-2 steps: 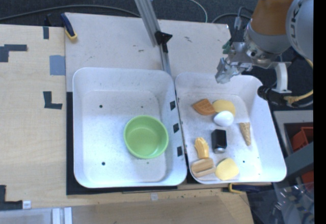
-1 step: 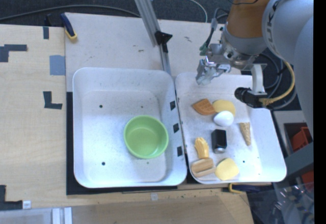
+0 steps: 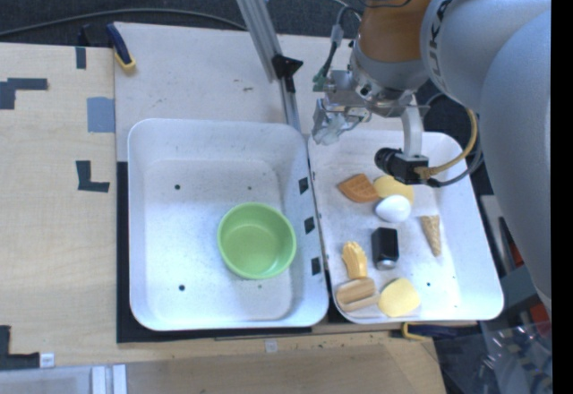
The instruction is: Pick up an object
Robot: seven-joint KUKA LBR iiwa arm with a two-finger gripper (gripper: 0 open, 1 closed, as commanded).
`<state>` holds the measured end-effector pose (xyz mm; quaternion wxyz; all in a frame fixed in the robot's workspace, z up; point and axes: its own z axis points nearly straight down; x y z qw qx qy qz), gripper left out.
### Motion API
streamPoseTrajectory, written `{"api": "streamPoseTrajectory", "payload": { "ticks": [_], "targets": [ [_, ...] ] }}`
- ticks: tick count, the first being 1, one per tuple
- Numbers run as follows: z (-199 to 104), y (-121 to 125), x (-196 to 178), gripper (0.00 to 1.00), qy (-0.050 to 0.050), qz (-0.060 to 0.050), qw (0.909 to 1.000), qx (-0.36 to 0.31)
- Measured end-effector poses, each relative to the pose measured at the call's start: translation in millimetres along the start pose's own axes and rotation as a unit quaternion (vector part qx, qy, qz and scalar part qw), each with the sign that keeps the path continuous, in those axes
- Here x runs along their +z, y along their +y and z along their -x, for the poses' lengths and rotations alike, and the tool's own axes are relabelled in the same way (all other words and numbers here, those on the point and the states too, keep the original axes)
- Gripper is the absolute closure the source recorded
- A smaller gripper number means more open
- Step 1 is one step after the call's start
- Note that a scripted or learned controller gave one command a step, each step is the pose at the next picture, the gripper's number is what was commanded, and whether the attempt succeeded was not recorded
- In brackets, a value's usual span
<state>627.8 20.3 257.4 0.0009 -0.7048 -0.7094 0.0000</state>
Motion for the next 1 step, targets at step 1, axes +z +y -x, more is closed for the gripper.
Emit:
{"api": "streamPoseTrajectory", "payload": {
  "ticks": [1],
  "targets": [
    [-49.9,18.4,3.9,1.00,0.000,0.000,1.0000,0.000]
  ]
}}
